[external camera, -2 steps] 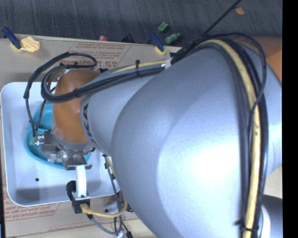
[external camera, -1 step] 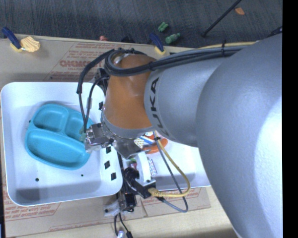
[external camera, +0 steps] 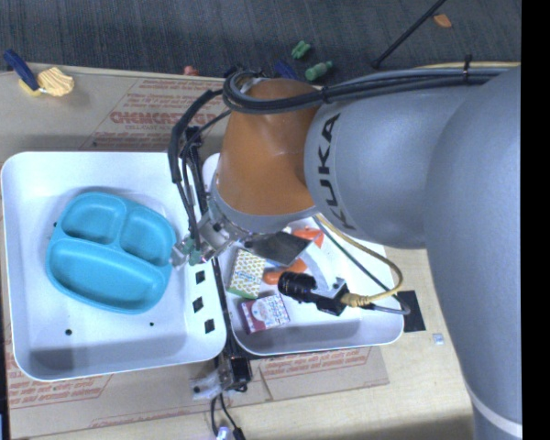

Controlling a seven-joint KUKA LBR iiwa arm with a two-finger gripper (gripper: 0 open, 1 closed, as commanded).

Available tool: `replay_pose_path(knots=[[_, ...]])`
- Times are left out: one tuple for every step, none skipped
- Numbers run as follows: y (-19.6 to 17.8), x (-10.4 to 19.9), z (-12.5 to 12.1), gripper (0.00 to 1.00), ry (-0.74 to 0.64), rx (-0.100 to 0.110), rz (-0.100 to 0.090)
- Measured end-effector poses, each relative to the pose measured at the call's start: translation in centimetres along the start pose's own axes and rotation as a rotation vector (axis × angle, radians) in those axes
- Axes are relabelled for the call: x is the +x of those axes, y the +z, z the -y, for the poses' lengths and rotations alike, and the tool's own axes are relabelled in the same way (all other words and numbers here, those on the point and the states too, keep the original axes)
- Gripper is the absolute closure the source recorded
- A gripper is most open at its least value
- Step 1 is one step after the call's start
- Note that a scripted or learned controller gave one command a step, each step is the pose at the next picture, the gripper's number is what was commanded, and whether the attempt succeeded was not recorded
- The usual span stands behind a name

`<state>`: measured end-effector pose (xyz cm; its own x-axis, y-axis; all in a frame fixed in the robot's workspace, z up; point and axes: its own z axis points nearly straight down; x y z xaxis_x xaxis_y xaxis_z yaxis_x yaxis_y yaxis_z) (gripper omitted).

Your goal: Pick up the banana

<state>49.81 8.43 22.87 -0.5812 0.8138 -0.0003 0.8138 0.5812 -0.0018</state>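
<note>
A: Where the arm [external camera: 367, 154] dips into the right bin [external camera: 367, 333], you can't see the gripper; its orange band [external camera: 266, 149] hides it.

B: So open or shut?

A: You cannot tell. No banana is visible either; the arm covers most of that bin.

B: What can you make out?

A: A red packet [external camera: 266, 313], a patterned packet [external camera: 247, 271], something orange [external camera: 289, 273]. The left bin [external camera: 27, 246] holds a blue tray [external camera: 110, 250].

Dark grey carpet floor [external camera: 119, 12], cardboard-covered bench [external camera: 137, 108], small scattered floor bits
</note>
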Motion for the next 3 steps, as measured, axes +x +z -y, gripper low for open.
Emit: replay_pose_path(knots=[[-26.6, -5.1, 5.7, 1.0, -0.114, -0.006, 0.005], [-12.9, 1.4, 1.1, 1.0, -0.015, 0.002, -0.001], [-21.6, 0.9, -4.7, 1.0, 0.137, -0.001, 0.001]])
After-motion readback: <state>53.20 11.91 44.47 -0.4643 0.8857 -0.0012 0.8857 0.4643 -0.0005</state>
